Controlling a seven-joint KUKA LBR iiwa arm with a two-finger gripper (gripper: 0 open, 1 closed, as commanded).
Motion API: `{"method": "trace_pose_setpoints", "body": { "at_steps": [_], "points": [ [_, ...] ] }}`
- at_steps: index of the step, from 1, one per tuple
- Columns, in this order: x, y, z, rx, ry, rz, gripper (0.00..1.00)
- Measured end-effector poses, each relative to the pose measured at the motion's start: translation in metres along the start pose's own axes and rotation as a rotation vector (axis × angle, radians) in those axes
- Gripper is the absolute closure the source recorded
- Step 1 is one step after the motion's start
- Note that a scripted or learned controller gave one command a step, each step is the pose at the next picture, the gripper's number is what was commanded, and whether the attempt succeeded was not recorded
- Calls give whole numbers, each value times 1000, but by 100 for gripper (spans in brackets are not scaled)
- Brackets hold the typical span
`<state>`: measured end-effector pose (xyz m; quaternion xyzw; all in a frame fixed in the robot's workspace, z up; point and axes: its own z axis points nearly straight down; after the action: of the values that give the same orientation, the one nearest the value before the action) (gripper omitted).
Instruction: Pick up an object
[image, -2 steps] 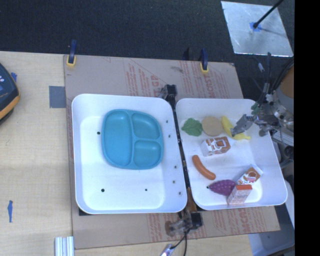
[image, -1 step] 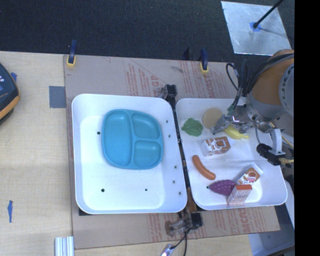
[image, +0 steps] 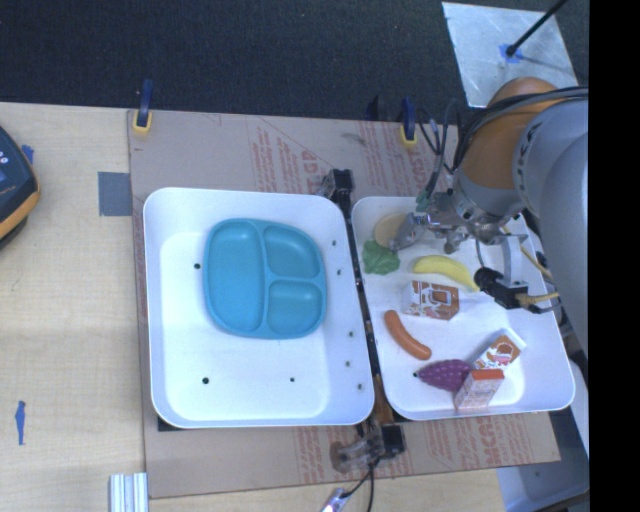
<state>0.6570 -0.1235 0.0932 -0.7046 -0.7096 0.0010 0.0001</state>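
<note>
Camera view: gripper (image: 432, 226) sits low over the far end of the right bin (image: 540, 395), near a tan round item (image: 388, 228) and green leafy toy (image: 380, 259); can't tell its grip state or whether it has anything, wrist blocks it. Candidate objects all in the right bin: banana (image: 445, 268) just beside the gripper, small printed carton (image: 435, 298) mid-bin, sausage (image: 407, 334), purple grapes (image: 444, 374) touching a red-white box (image: 487, 375) at the near edge. Left bin (image: 170, 300) holds a blue divided plate (image: 266, 277). Judgement: toy foods look light, stiff plastic, a bit slippery, not fragile; banana best pinched across its narrow middle, cartons across the flat sides.
</note>
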Motion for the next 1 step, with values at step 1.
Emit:
{"method": "trace_pose_setpoints", "body": {
  "at_steps": [1],
  "points": [
    [-1,-65,2,3,0,1,0]
  ]
}}
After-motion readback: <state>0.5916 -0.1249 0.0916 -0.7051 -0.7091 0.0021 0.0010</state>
